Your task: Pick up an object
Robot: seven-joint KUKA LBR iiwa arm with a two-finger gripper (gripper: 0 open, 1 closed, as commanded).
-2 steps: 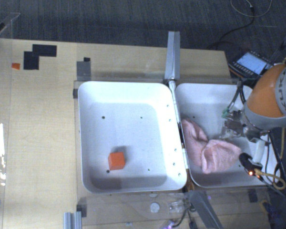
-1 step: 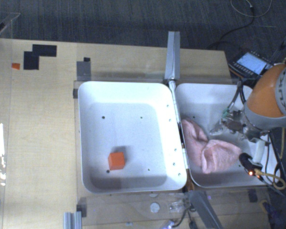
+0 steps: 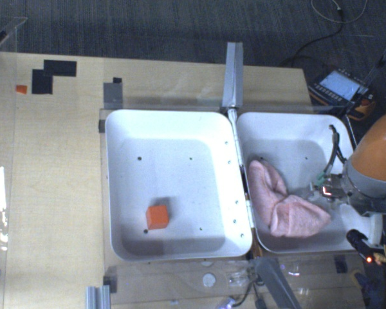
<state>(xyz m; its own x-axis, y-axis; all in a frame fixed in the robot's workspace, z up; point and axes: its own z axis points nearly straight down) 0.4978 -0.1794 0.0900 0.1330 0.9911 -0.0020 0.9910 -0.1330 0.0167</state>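
A crumpled pink cloth lies in the right bin, against its left wall and toward the front. A small orange cube sits in the left bin, near the front left. My gripper is low over the right bin, at the cloth's right edge. The grey wrist and the orange band above it hide much of the gripper.
A metal divider post stands behind the seam between the two bins. Black and orange markers lie on the wooden bench at the far left. A tablet and cables sit behind the right bin.
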